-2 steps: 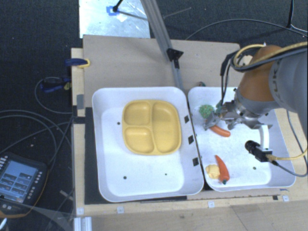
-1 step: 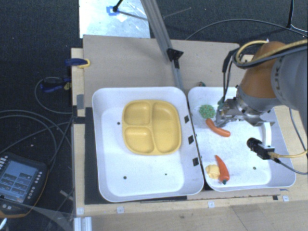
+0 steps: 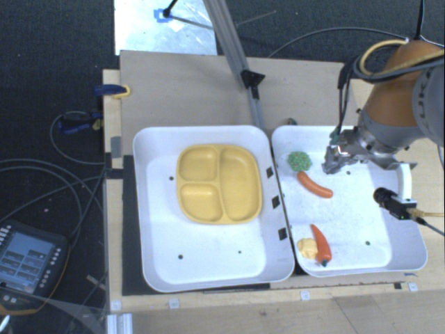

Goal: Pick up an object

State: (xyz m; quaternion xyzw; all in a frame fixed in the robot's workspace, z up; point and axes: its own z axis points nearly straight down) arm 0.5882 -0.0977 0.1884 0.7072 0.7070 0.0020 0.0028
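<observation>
1. The gripper (image 3: 336, 163) hangs over the upper part of the right bin (image 3: 410, 256); its metal head is too small and dark here to tell how it is set, and nothing can be made out in its grasp.
2. The nearest candidate, an orange sausage-like toy (image 3: 315, 185), lies on the bin floor just beside and below the gripper, apart from it.
3. A green broccoli toy (image 3: 300, 161) sits close by, left of the gripper.
4. Lower down, a red-orange pepper (image 3: 320, 243) touches a small yellow piece (image 3: 306, 246).
5. The left bin (image 3: 149, 256) bears a yellow divided plate (image 3: 218, 184).
6. Judged so: no object is lifted yet; descent, grasp and lift remain.
</observation>
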